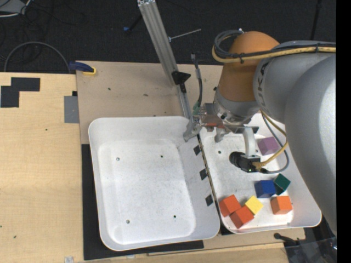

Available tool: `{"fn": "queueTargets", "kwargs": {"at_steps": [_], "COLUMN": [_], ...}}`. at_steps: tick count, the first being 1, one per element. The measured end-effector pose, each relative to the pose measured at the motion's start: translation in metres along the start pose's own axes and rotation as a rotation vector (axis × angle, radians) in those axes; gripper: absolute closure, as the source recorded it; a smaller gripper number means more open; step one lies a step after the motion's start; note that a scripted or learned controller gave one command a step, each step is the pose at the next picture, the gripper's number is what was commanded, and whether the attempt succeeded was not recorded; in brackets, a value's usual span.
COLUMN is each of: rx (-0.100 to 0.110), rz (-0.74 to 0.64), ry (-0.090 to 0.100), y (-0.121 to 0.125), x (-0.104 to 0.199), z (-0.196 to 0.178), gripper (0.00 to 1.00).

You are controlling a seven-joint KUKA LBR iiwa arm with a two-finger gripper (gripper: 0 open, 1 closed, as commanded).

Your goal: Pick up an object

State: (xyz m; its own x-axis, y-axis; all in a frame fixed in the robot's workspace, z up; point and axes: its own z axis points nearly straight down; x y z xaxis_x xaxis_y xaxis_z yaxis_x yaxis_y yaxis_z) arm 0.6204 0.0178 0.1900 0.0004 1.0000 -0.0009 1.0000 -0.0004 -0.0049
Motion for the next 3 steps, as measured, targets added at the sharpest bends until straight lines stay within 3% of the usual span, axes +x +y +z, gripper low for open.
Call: {"fn": "queueTargets", "kwargs": {"at_steps": [1,2,3], "rx": [-0.008,0.000,0.002], "rz": [-0.004,-0.014,0.003], "ry": [0.003,0.000,-0.001], "y": [-0.011,-0.012,-0.006], "x": [0.031,0.031,0.007], "z": [-0.061,-0.067,-0.031], "gripper": [0.00,1.00,1.00]}}
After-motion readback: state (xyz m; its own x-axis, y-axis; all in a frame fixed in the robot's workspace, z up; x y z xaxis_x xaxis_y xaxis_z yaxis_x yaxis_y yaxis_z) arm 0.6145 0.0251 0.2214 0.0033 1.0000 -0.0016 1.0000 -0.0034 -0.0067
